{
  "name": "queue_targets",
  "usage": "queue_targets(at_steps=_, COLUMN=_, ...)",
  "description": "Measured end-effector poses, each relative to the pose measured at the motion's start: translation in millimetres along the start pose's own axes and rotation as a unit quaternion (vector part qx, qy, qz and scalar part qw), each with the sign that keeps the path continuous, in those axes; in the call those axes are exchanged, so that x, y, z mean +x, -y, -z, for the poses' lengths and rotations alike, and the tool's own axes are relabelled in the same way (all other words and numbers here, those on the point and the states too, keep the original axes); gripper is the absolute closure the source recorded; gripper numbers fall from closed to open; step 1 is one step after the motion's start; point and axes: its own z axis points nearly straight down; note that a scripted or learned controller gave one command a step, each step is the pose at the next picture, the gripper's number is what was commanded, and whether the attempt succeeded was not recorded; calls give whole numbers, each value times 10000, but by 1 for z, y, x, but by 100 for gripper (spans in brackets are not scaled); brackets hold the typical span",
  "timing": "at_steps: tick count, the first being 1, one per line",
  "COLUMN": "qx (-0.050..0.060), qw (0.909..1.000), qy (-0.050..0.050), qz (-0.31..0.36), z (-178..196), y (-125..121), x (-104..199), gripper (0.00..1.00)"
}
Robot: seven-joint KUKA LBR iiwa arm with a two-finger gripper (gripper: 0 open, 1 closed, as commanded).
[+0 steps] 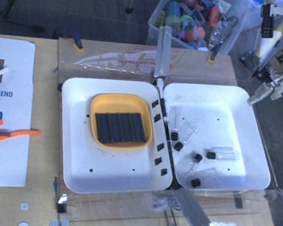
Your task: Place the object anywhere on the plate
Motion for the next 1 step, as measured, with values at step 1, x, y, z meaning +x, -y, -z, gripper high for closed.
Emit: queue_targets(at_steps=1, qx=-13, qw=9876, qy=6, qz=1571, z=-10, y=-1, x=3, gripper=0)
